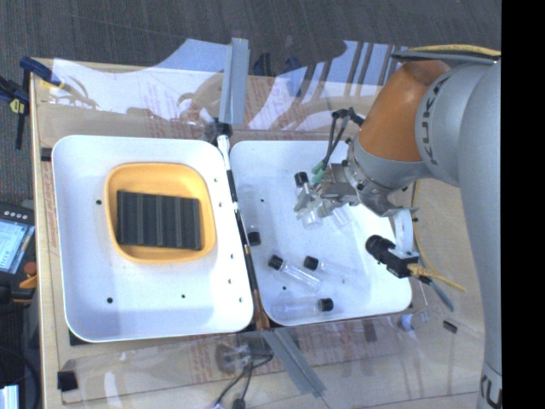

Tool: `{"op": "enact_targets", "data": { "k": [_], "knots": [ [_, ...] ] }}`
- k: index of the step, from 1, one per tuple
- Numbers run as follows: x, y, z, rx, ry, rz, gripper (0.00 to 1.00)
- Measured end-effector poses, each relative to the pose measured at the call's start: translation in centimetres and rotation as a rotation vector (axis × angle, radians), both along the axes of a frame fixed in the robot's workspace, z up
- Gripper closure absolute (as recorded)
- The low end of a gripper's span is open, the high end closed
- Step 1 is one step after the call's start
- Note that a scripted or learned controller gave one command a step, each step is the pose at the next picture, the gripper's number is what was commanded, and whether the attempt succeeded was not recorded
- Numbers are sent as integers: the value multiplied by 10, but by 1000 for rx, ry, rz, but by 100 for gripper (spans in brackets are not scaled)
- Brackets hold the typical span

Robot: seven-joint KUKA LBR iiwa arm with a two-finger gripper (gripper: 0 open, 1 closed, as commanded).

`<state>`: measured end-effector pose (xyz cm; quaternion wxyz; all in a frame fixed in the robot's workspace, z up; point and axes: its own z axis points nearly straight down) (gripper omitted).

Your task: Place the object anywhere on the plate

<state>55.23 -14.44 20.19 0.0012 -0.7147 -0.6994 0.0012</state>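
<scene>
Clear plastic vials (300, 271) with black caps: light, stiff, slippery, prone to rolling. Grip across the mid-body. Pincer (313, 201) state: cannot tell. Yellow plate (128, 181) awaits.

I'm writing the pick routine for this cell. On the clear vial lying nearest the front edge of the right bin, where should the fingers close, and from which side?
Probably on the clear body of the front vial, left of its black cap. It lies flat, running roughly left-right, so come straight down with the gripper turned so its fingers close across the width. The body is faint against the right bin, so its exact outline is uncertain.
</scene>
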Motion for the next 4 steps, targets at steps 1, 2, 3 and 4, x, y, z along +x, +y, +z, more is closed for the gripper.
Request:
{"op": "enact_targets", "data": {
  "k": [1,2,3,4],
  "knots": [
    [22,24,13,1,0,141,100],
    [53,44,43,1,-3,441,100],
    [53,44,43,0,-3,441,0],
    [81,94,-3,3,0,829,0]
  ]
}}
